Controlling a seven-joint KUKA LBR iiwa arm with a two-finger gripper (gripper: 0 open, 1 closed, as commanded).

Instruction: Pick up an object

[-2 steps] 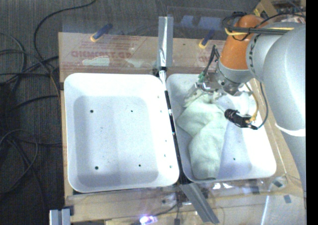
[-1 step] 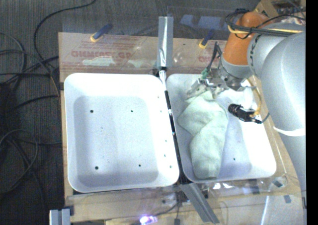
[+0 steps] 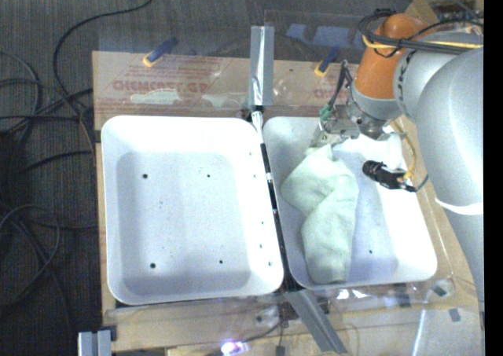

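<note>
Gripper (image 3: 334, 128) sits low over the right bin (image 3: 409, 256), at about one o'clock within that bin, close to its far rim. Orange band and grey wrist rise behind it toward two o'clock; the bulk of the arm (image 3: 460, 134) covers the bin's right side.

Grip state: cannot tell from this angle. The tool end is a small cluster of metal and cable, and nothing separates cleanly enough to read how it stands or whether it has hold of anything.

Directly below the tool, at its six o'clock, lies the task's likely target: a pale green-white cloth (image 3: 326, 213), crumpled and soft. Its upper tip comes up to a point right at the tool, touching or nearly so; exact contact is unclear. From there the cloth runs down toward the bin's six o'clock edge, its weight resting on the bin floor.

Small black object with an orange tip (image 3: 383, 173) at three o'clock from the cloth's upper part, probably part of the arm's cabling rather than a loose item.

Left bin (image 3: 189, 205) at nine o'clock.

Progress, judged: the approach is done and the tool is at the cloth. No lift is evident, as the cloth lies mostly flat. A secure grasp and the raise remain.
</note>
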